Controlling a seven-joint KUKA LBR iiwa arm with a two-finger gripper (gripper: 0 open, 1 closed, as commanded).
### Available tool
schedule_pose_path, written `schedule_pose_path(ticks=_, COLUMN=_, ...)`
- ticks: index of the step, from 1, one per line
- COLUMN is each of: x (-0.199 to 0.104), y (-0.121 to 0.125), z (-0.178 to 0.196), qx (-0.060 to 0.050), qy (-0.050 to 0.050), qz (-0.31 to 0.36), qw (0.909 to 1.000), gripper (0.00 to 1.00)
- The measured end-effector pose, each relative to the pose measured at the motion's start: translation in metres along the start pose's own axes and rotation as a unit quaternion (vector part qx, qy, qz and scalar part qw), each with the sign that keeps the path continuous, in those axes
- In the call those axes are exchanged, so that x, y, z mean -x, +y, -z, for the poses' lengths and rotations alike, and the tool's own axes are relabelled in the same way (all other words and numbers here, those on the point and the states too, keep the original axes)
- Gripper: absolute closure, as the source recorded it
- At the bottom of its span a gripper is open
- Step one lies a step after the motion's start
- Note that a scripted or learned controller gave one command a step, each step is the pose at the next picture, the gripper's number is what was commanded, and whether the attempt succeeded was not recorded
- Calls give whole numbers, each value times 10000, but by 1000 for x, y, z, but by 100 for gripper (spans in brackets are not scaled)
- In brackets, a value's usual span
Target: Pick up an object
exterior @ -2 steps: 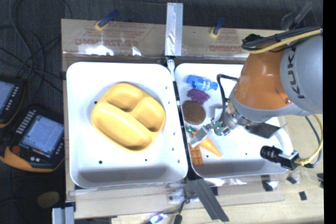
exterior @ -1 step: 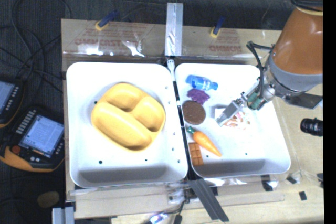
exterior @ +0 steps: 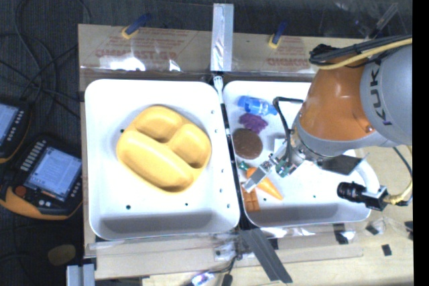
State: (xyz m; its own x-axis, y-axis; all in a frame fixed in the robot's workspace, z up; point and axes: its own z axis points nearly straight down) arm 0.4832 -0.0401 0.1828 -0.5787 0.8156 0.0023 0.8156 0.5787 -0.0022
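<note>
The right bin (exterior: 315, 207) holds several small objects near its left side. A blue bottle-like piece (exterior: 255, 104) lies at the back, with a purple lump (exterior: 253, 122) just in front of it and a brown disc (exterior: 247, 143) below that. An orange wedge (exterior: 270, 188) and a smaller orange piece (exterior: 251, 201) lie toward the front left. My gripper (exterior: 277, 167) hangs low over the bin, just right of the brown disc and right above the orange wedge. I see nothing clearly held in it.
A big yellow divided plate (exterior: 164, 146) fills the middle of the left bin (exterior: 100, 211). The arm's orange band (exterior: 332, 110) and grey body cover the right bin's back right. Handheld devices and cables lie left of the bench.
</note>
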Motion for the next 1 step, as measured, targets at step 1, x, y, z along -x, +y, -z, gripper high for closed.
schedule_pose_path(ticks=1, x=13, y=53, z=36, qx=10, qy=-9, qz=455, qw=9990, gripper=0)
